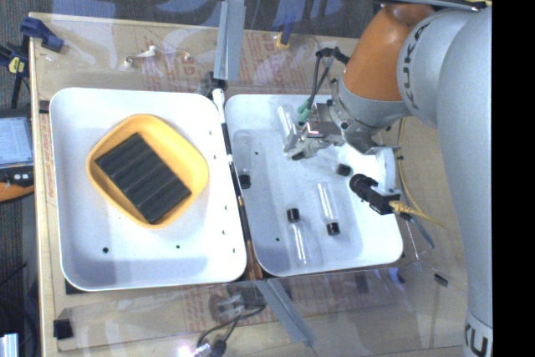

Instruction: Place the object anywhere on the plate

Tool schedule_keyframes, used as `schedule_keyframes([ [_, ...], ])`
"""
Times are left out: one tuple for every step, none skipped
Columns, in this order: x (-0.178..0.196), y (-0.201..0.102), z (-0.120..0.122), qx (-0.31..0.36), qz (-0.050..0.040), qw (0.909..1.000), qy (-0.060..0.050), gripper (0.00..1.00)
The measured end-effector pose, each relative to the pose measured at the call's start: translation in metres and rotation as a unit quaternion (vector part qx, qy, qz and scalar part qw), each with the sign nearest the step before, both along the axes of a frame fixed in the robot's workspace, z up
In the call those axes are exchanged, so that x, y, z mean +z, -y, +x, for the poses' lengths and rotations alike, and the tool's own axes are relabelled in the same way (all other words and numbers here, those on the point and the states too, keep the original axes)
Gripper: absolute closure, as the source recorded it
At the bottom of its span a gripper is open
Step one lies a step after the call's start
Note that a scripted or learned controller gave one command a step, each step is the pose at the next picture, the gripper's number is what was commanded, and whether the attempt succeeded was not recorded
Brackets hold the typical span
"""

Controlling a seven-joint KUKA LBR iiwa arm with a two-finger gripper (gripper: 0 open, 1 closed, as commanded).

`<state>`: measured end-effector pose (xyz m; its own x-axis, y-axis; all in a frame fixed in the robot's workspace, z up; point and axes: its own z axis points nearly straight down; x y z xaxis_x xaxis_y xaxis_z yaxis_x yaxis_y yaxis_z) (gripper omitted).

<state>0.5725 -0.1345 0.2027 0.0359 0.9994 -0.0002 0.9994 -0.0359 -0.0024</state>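
Note:
A yellow plate point(191, 153) lies in the left bin point(71, 247), with a dark ridged rectangle point(150, 177) resting on it. In the right bin point(380, 242) lie clear tubes with black caps: one point(326, 209) near the middle, another point(298, 235) towards the front, and a third point(286, 119) at the back, just left of the gripper. My gripper point(303, 140) hangs low over the back of the right bin, close to that third tube. Nothing can be made out in its grasp.
Small black pieces sit in the right bin at its left wall point(244, 180) and below the wrist point(343, 170). A black cylinder point(368, 190) juts over the bin's right side. The arm point(443, 96) covers the right side of the bench.

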Motion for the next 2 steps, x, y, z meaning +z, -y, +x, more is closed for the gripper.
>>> schedule_keyframes([
  [0.0207, -0.1035, 0.0070, 0.050, 0.0004, 0.9988, 0.000, 1.00],
  [0.0207, -0.1032, 0.0070, 0.050, 0.0003, 0.9988, 0.000, 0.00],
])
